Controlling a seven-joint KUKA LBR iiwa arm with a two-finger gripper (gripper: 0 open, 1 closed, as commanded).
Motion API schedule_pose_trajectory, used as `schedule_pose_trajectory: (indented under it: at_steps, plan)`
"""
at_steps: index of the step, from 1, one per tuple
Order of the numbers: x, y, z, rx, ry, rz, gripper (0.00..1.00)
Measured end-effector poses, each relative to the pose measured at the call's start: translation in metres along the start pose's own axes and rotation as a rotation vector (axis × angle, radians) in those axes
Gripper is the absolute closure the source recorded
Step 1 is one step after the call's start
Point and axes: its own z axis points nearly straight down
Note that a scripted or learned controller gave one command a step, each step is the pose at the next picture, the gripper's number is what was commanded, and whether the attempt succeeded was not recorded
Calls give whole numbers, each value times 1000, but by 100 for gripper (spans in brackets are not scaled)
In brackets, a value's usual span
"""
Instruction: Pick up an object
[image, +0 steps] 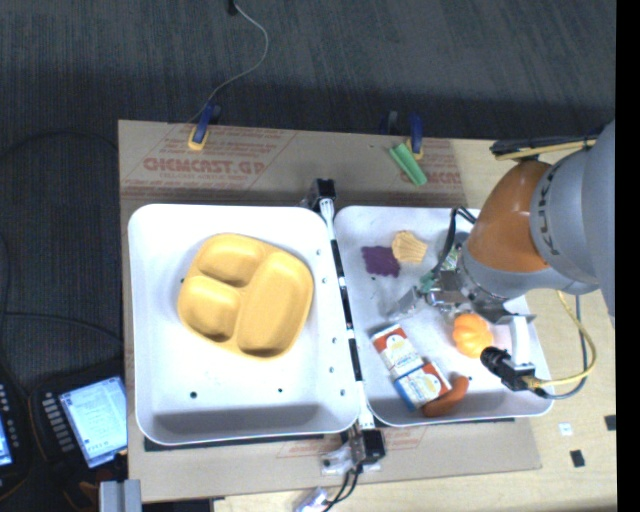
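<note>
So the end effector (425, 293) is down inside the right bin (440, 218), about the middle of it, metal tip pointing toward 9 o'clock. Honestly can't tell how it's set, the wrist and that fat orange band (505, 225) hide most of it from this slanted top view. Nothing visibly between the tips, so I wouldn't call anything grabbed.

Working outward from the tip: the purple piece (379, 260) sits at roughly 10 o'clock, near but not touching as far as I can see. The tan bit (408, 245) is at about 11 to 12, just beside the purple one. At 3 o'clock, tucked against the wrist, there's an orange ball-ish thing (470, 333). At 6 o'clock lies the little carton (408, 368), flat and diagonal, with a red-orange item (450, 394) right at its lower end near the bin's front wall.

My guess is the low pose is because everything's lying flat on the bin floor, so it has to come down to reach anything. Purple or tan look like the likely targets given which way the tip points.

Left bin (150, 400), way off at 9 o'clock, just has the big yellow lumpy thing (245, 293) in the centre. Both bins sit on a cardboard sheet (200, 165) clamped to the bench (580, 450), presumably so nothing slides around.
</note>
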Motion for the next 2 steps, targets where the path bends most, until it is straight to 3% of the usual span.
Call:
schedule_pose_trajectory:
  at_steps: [1, 2]
  plan:
    - [-1, 2, -11, -4, -1, 0, 100]
    - [-1, 1, -11, -3, -1, 0, 0]
